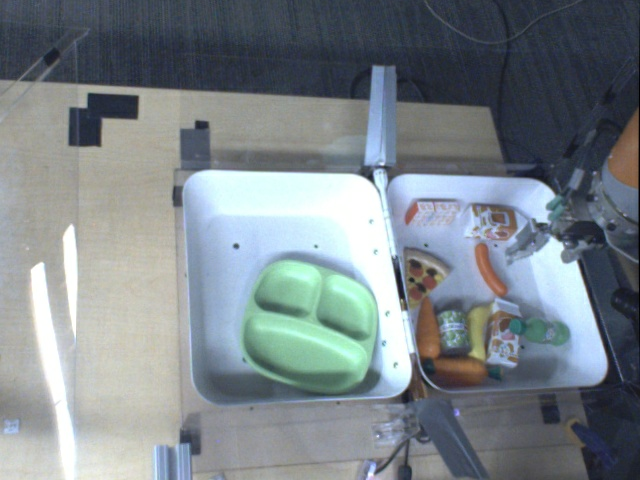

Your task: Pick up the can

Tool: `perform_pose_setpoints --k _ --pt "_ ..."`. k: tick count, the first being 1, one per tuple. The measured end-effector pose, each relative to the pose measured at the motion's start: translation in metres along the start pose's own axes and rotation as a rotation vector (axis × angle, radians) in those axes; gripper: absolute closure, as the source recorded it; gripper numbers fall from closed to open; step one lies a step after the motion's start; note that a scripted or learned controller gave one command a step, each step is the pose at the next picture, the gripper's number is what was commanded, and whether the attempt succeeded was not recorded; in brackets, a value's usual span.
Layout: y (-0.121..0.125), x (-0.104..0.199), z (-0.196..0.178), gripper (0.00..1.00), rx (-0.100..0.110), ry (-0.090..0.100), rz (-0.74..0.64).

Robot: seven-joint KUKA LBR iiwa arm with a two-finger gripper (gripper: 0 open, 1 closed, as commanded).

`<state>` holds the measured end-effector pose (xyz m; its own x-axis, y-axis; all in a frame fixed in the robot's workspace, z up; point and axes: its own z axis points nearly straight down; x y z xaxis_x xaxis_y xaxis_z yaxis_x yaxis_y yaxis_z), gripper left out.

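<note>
In the right bin, near its front edge, the can is standing wedged among toy food: a carrot is touching its left side, a banana is pressing against its right, and another orange piece is lying just in front of it. The gripper is hovering over the bin's back right part, well apart from the can, with its two fingers spread and nothing between them. The step in hand is looking like the approach: the arm is needing to travel forward and to the left across the bin until the gripper is sitting directly over the can's top. Because the neighbours are crowding both sides, the descent is probably going best if the fingers are turned to close front to back, where there is a little more room behind the can, though the orange piece in front is leaving little space there too. Coming straight down, rather than at a slant, is likely keeping the fingers from nudging the sausage or the pizza slice on the way. A small carton and a green bottle are lying to the right of the banana and should be staying out of the path. The left bin is holding a green tray and is playing no part here.
</note>
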<state>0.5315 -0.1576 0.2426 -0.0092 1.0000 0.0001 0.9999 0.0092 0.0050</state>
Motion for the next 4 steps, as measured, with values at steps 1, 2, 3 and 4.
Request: perform_pose_setpoints --k 1,2,3,4 --pt "0.035 0.008 -0.007 0.00 0.002 -0.001 0.201" --pt "-0.043 -0.006 0.086 0.00 0.005 0.000 0.244" --pt "0.018 -0.002 0.154 0.00 -0.003 -0.001 0.200" --pt "0.103 -0.042 0.151 0.00 0.022 0.004 0.277"
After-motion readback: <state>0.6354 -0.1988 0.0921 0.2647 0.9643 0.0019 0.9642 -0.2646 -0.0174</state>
